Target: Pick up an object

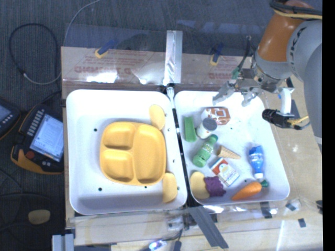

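Our gripper (236,92) hangs spread wide and empty at the right bin's (277,156) twelve o'clock; we judge the green bottle (204,151) light, stiff, slippery; grasp mid-body.

Grey arm reaching in from right, tool (234,95) fingers spread, empty

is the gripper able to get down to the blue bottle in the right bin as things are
Probably yes. The blue bottle lies by the right wall of the right bin with nothing on top; the gripper hangs over the bin's far end, open. The wall beside it leaves little finger room.
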